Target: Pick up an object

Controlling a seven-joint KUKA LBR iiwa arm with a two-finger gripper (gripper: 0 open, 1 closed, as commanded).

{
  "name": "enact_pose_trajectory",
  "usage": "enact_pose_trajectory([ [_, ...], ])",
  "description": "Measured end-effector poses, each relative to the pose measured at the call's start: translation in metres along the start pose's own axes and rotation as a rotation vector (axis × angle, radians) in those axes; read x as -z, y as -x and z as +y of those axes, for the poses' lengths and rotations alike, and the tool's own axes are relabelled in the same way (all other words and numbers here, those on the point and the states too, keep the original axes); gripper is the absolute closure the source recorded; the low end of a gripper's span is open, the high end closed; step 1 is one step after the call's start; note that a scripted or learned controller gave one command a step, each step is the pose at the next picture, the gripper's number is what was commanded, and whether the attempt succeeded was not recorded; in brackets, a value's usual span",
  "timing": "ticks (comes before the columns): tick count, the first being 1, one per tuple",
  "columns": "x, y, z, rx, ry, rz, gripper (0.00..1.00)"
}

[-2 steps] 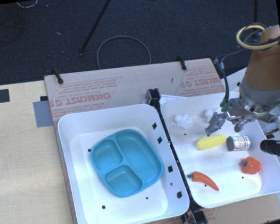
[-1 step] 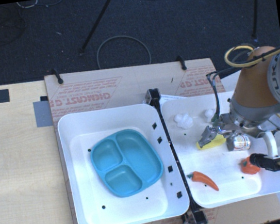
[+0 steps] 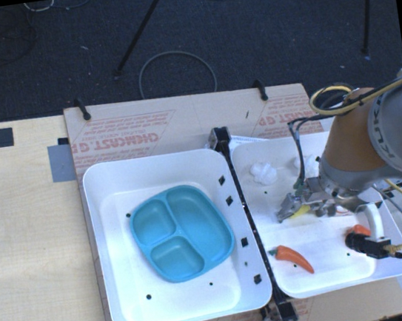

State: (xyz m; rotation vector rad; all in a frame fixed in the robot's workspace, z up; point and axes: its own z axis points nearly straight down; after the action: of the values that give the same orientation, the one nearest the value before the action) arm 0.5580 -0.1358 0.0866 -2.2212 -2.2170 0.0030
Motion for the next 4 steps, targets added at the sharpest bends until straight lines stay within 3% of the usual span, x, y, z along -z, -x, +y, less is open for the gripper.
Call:
enact_pose_trajectory([
  [1, 0.012, 0.001, 0.000, -0.005, -0.001, 0.000, 1.00],
  [4, 0.171, -0.005, 0.002, 0.003, 0.008, -0.002, 1.00],
])
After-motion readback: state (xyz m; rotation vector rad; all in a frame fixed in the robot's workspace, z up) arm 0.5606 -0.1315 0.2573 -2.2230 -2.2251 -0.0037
